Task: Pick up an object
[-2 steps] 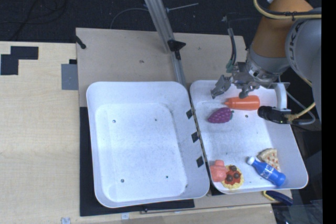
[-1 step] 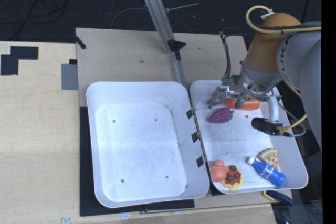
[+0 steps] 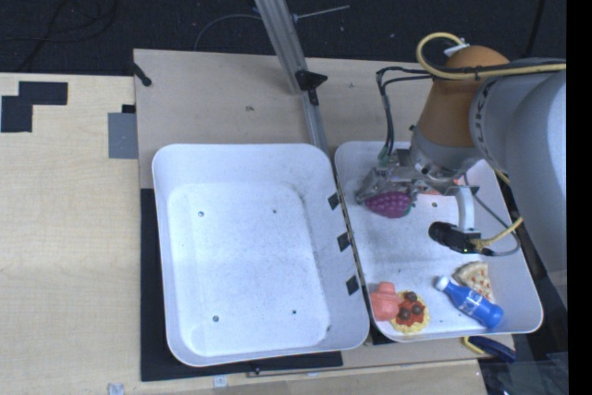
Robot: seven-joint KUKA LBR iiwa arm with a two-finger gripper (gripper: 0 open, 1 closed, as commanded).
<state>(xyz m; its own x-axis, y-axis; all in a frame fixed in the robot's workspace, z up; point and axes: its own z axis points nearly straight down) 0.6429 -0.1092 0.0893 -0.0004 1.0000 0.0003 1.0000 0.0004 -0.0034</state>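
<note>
A purple, bumpy object like a bunch of grapes [image 3: 389, 203] lies in the upper left part of the right bin [image 3: 407, 254]. My gripper [image 3: 387, 182] hangs directly over it, its tip touching or nearly touching the top of the purple object. The grey arm with its orange band [image 3: 455, 111] reaches in from the right. Along the right bin's front lie a pink-red item [image 3: 383, 299], a round yellow toy with dark berries [image 3: 411, 314], a blue bottle [image 3: 473, 303] and a tan waffle-like slice [image 3: 475, 277].
The left bin [image 3: 185, 199] stands beside the right one, with black clips [image 3: 343, 240] along their shared edge. A slanted aluminium bar [image 3: 282, 23] rises behind the bins. A black cabled part [image 3: 453, 236] hangs off the wrist over the right bin.
</note>
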